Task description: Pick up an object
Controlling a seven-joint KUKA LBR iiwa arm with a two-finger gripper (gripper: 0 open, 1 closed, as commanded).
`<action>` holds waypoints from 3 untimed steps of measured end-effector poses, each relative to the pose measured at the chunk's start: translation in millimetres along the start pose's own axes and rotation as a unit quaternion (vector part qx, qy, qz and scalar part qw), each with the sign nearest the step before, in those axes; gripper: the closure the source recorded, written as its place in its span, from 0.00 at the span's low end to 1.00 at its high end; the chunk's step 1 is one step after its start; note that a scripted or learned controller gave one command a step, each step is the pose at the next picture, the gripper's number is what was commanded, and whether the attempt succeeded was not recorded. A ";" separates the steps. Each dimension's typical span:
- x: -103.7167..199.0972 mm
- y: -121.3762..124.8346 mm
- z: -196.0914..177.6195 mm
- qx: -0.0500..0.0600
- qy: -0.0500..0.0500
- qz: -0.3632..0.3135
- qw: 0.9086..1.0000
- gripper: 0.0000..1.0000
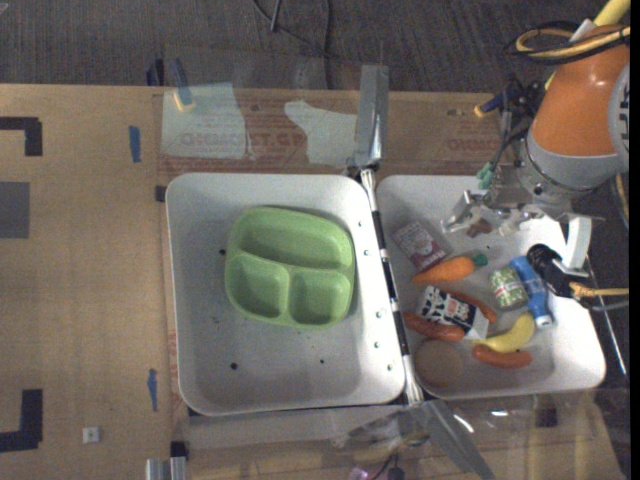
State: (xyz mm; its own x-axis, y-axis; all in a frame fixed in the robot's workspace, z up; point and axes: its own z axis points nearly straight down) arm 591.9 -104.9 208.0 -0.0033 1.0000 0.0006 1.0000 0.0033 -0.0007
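My gripper hangs over the far part of the right bin, fingers open with nothing between them. Just below it lie an orange carrot and a small red-and-white packet. Further toward the front are a black-and-white carton, a green can, a blue bottle, a yellow banana, a red sausage and a brown round piece. The objects sit close together, some touching.
The left bin holds a green divided plate. A metal divider runs between the bins. Cables and a black fitting hang over the right bin's right edge. Cardboard with blue tape lies to the left.
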 end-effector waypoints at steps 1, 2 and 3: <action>-52.4 18.7 121.7 -0.003 -0.001 0.011 1.000 0.00; -10.1 33.4 79.4 -0.002 0.000 0.090 0.996 0.00; -30.7 3.0 121.9 -0.001 0.000 0.117 0.993 0.00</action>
State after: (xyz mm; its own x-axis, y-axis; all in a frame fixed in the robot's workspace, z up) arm 595.0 -135.6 86.1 0.2291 0.9734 0.0010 0.9734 -0.2291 0.0021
